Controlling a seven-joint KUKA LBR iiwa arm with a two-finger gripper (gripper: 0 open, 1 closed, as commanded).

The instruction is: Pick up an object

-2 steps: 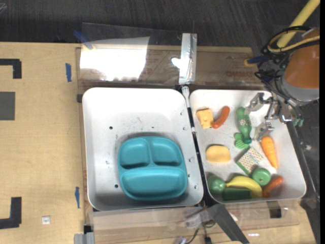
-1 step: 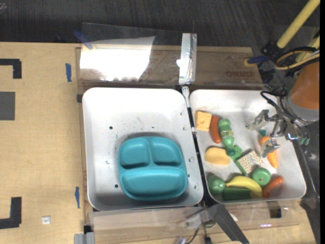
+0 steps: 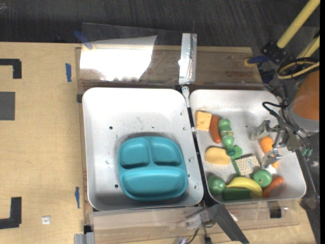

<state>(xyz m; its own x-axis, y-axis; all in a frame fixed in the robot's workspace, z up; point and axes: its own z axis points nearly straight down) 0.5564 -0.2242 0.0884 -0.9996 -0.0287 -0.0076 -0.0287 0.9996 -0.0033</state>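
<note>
Two white bins sit side by side at frame centre. Left bin (image 3: 101, 111) holds a teal divided tray (image 3: 151, 168), lower middle. Right bin (image 3: 238, 99) holds toy food: banana (image 3: 244, 183) at lower edge, yellow lemon-like piece (image 3: 217, 156) left of centre, cheese wedge (image 3: 203, 120) upper left, red sausage (image 3: 215, 129) beside it, green bottle (image 3: 226, 133), green apple (image 3: 262, 177), speckled cracker (image 3: 246, 163). Gripper (image 3: 271, 147) hangs over the bin's right side, fingers spread around an orange carrot-like piece (image 3: 266, 144); grip itself cannot be confirmed.
</note>
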